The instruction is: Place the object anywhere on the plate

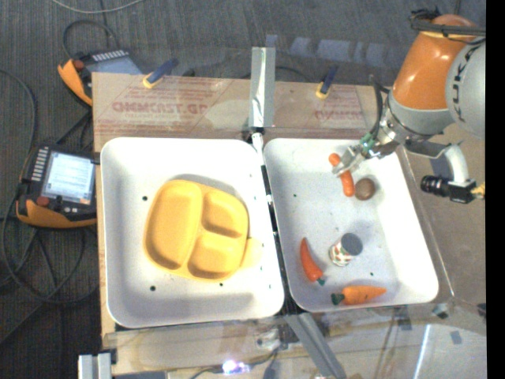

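Hovering over right bin (410, 235), pincer (349, 163) just above small carrot (347, 183); spread or pressed together: cannot tell.

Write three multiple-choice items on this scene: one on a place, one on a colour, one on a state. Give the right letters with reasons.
1. Where does the plate lie?
A. left bin
B. right bin
C. on the floor

2. What colour is the plate?
A. blue
B. yellow
C. green

3. How does the carrot at the right bin's near edge lie?
A. upright on its tip
B. flat on the bin floor
C. on the plate

Answers: 1 A, the plate sits in the left bin. 2 B, its three compartments are plainly yellow. 3 B, the carrot lies on its side, far from the end effector at the bin's far side.
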`<action>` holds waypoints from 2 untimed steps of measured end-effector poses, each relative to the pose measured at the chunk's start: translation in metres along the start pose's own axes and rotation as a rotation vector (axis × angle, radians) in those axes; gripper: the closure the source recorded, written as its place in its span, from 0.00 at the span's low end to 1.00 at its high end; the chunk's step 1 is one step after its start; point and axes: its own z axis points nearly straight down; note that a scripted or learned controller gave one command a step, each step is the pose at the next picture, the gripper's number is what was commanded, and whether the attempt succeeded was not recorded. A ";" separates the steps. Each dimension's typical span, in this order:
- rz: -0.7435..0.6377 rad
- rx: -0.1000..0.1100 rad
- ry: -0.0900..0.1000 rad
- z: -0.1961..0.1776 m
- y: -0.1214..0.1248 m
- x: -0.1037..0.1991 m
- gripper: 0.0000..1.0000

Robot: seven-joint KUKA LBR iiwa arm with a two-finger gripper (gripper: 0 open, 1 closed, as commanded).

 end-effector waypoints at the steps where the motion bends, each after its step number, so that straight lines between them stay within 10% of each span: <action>1: -0.153 0.001 0.001 0.009 0.033 0.087 1.00; 2: -0.053 0.002 0.002 0.012 0.052 0.159 1.00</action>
